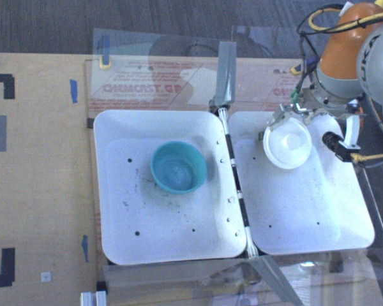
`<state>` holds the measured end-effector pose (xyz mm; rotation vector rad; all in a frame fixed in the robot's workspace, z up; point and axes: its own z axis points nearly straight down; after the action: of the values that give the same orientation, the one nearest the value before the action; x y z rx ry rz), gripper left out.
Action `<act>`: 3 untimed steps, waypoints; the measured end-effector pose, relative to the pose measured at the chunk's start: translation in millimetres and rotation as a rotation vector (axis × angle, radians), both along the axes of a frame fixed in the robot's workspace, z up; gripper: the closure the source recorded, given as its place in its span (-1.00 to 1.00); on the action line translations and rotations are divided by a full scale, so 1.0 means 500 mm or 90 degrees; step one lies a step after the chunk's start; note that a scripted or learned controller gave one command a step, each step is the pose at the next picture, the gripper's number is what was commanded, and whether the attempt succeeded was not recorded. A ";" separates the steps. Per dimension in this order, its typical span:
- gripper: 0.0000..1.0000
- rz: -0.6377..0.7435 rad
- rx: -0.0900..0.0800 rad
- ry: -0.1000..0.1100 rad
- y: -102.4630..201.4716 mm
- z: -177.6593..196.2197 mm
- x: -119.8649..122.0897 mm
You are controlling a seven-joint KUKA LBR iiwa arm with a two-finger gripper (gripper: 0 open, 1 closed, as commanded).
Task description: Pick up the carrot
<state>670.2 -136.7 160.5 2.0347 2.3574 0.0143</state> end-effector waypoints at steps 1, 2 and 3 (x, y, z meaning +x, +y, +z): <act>-1.00 0.074 0.005 0.014 0.002 -0.055 -0.035; -1.00 0.107 -0.005 -0.015 0.053 -0.097 -0.183; -1.00 0.099 0.006 0.018 0.178 0.048 -0.349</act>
<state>495.7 -47.8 184.4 1.8617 2.5321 0.0004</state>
